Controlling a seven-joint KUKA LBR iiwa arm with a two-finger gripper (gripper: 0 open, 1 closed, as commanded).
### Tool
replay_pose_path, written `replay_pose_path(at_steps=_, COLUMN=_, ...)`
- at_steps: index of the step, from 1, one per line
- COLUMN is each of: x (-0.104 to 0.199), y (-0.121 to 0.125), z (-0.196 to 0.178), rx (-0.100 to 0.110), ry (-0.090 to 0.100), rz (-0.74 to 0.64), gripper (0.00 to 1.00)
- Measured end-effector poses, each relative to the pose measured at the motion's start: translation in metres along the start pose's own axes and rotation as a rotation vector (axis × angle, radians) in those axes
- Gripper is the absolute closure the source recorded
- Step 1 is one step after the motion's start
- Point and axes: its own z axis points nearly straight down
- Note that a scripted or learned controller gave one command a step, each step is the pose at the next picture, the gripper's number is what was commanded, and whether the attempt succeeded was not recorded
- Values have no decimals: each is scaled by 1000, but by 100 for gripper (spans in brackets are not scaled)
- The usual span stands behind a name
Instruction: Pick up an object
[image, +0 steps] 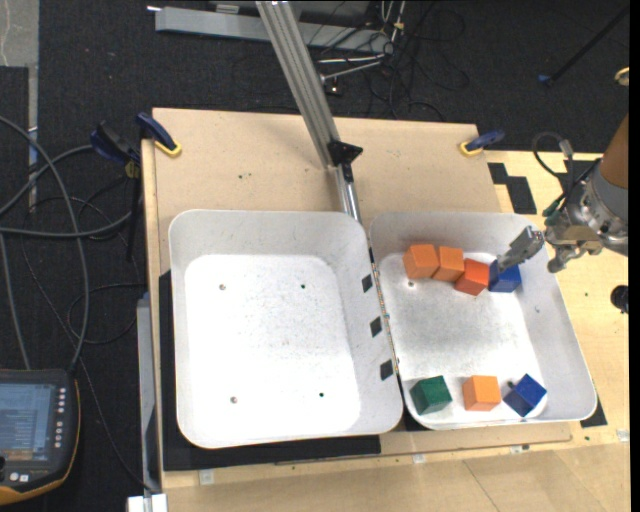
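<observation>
End effector (527, 246) just above blue cube (506, 279), finger state unclear; cube looks light, rigid, grip opposite flat faces.

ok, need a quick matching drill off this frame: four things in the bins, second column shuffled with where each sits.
Things:
1. green block
2. red block
3. gripper
4. left bin

Places:
A. above the right bin's far right corner
B. no blocks in it
C. right bin's near edge, leftmost of three
D. far row, between an orange block and a blue block

Pairs: 1-C, 2-D, 3-A, 4-B
</observation>
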Motion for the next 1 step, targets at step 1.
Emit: replay_pose_path(at_steps=1, x=0, y=0, z=0, rx=0, ry=0, rz=0, gripper=0)
